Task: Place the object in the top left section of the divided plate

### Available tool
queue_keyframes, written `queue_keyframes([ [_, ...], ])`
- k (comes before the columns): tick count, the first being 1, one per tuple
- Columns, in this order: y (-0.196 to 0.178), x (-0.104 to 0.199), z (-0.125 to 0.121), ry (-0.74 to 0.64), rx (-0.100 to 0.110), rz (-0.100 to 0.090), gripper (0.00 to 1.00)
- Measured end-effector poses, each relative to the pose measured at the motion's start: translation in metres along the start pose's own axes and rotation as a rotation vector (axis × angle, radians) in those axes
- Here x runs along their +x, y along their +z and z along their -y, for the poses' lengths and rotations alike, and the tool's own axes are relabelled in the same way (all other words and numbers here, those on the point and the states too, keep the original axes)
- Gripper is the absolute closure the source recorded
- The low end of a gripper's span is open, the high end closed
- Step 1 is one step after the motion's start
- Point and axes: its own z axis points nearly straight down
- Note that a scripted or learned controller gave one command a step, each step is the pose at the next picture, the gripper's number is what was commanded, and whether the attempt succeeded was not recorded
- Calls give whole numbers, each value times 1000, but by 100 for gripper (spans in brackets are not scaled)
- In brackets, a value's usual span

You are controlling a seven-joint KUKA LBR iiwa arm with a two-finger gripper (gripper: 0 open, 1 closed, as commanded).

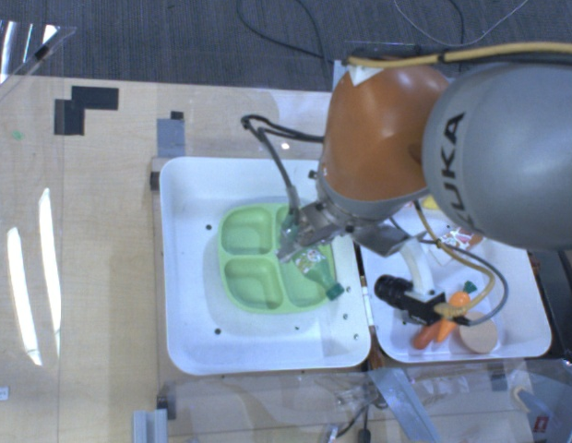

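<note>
A green divided plate [254, 270] lies in the left white bin [189, 247]. My gripper [300, 241] hangs low over the plate's right side, at the edge of the top right section. Just below it is a small clear bottle with a green cap [321, 275], over the plate's right rim with its cap pointing to the bin's front right. The bottle's upper end reaches up to the gripper, and I cannot see if it is held. The plate's top left section [244, 231] holds nothing.
The right bin [535, 340] holds an orange carrot-like piece [432, 332], a beige round piece [479, 339] and a white piece [417, 268]. My large grey and orange arm covers the back of both bins. The divider between the bins runs right of the plate.
</note>
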Motion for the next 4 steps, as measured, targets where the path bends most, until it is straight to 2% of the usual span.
queue_keyframes([
  [1,0,0,0,1,-1,0,0],
  [2,152,27,-30,-1,-25,0,0],
  [3,87,18,-116,-54,-6,1,0],
  [4,78,17,-118,-53,-9,1,100],
])
